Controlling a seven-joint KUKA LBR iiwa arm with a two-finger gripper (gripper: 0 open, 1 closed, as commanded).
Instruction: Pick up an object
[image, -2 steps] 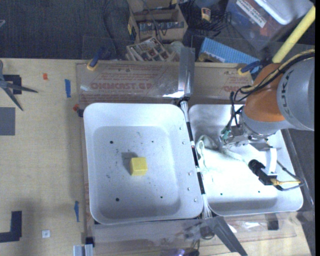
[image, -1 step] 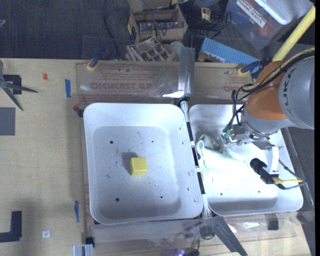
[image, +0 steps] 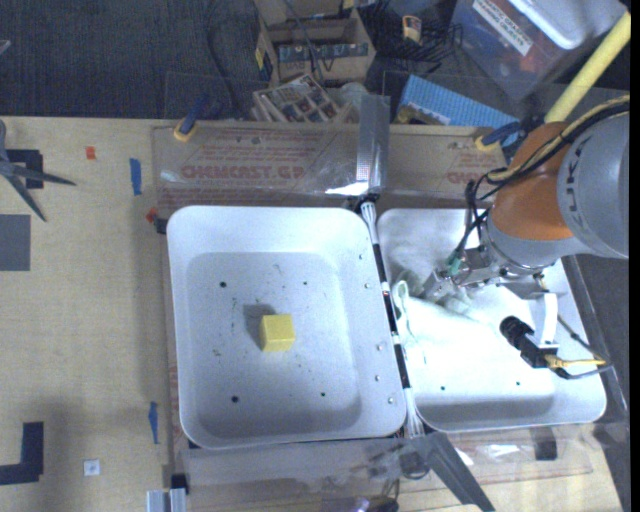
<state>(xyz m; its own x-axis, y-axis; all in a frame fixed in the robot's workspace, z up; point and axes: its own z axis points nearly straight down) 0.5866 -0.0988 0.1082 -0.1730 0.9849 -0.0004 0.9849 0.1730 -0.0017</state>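
The pick does not look done, and by my reading almost all of it is left. The one clear candidate, a small yellow cube that looks like foam or plastic (image: 278, 332), sits on the floor of the shallow white plastic bin (image: 200, 250) on the side of the shared rim where the two bins meet (image: 379, 290) that is away from the arm. It is well apart from that rim, near the middle of its bin's floor, flat on one face and touching nothing else. The grey arm with its orange band (image: 530, 215) works on the opposite side of the shared rim, over the second shallow white bin (image: 480, 385). The two-finger gripper (image: 443, 283) hangs near the rim but not across it, low toward that bin's floor. From this slanted view I cannot tell whether the claw is wide or narrow, because the wrist and its fittings crowd that spot. I can make out nothing gripped in it, so I count it as not holding anything. If the cube is the target, the remaining steps are to carry the gripper across the shared rim, centre it over the cube, lower it, close on the cube and lift it. The cube stands alone with free space all round, which should make the approach easy once the arm is on that side of the rim.
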